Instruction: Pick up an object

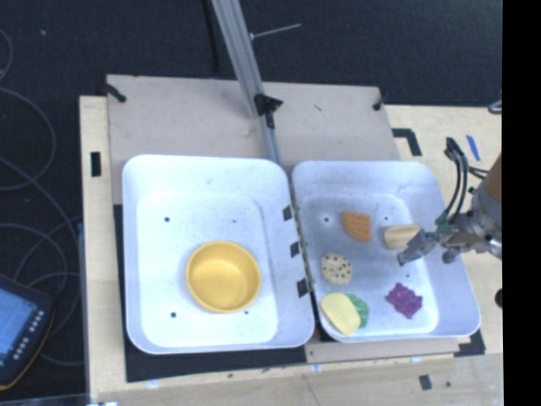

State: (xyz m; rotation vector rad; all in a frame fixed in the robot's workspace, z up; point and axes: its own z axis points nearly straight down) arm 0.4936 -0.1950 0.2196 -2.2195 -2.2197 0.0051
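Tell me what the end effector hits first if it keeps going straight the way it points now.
Probably the tan bread-like piece: the end effector points left in the camera view and its tip already sits beside that piece in the right bin. Height above it is unclear.

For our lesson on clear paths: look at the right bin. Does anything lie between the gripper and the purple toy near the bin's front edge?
Nothing visible does. The gripper hangs at the right bin's right side, next to the tan piece. The purple toy lies just below it in the camera view, with bare white floor between them.
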